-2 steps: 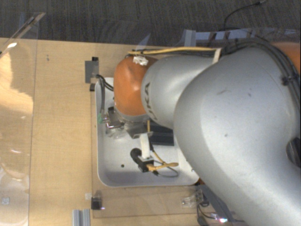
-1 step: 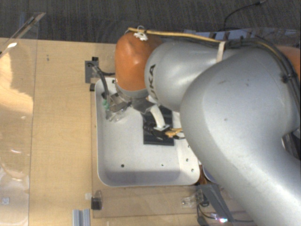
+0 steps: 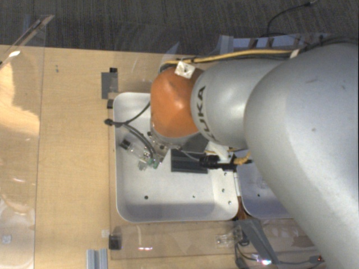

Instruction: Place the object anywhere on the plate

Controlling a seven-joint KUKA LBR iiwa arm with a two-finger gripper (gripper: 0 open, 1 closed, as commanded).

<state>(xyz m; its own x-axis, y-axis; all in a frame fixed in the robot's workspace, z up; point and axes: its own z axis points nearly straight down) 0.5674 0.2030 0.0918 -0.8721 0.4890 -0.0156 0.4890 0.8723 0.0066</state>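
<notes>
Grey arm point(image 3: 291, 150), marked "KUKA", overhangs most of the right bin point(image 3: 258, 198) on the wooden worktop point(image 3: 67, 167). A dark flat object point(image 3: 188, 162) lies in the left bin point(image 3: 168, 203). Hand point(image 3: 147, 160) beside it; grip cannot be told

2 white bins point(image 3: 168, 209) — wooden bench point(image 3: 67, 150), grey carpet point(image 3: 140, 10)

A light wooden table point(image 3: 67, 167) stood on dark grey carpet point(image 3: 140, 10), which ran along the top. Glare brightened the table's left side under a clear panel point(image 3: 22, 122).
</notes>
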